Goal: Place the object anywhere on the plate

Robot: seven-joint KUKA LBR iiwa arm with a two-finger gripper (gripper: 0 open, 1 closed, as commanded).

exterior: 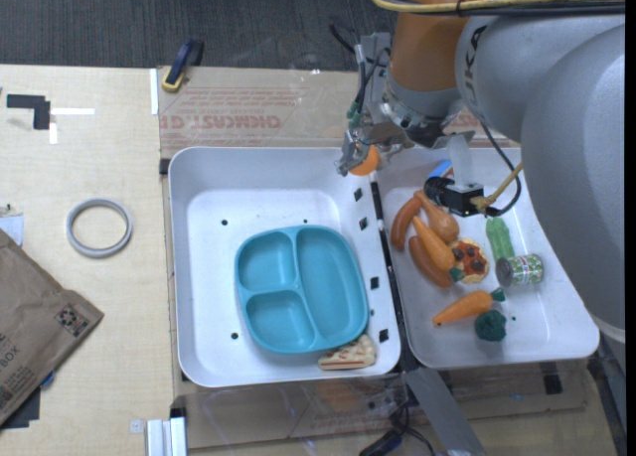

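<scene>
Camera view showed the gripper (pixel 358 159) pinching an orange object (pixel 367 158), its axis unclear, above the plate (pixel 300 288).

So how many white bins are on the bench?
2. The left bin holds the blue plate and a sandwich-like toy. The right bin holds the toy food, partly under the arm.

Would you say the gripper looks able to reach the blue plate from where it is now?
Probably yes: the gripper, with a small orange object at its tip, hangs over the bins' divider, and nothing stands between it and the blue plate.
</scene>
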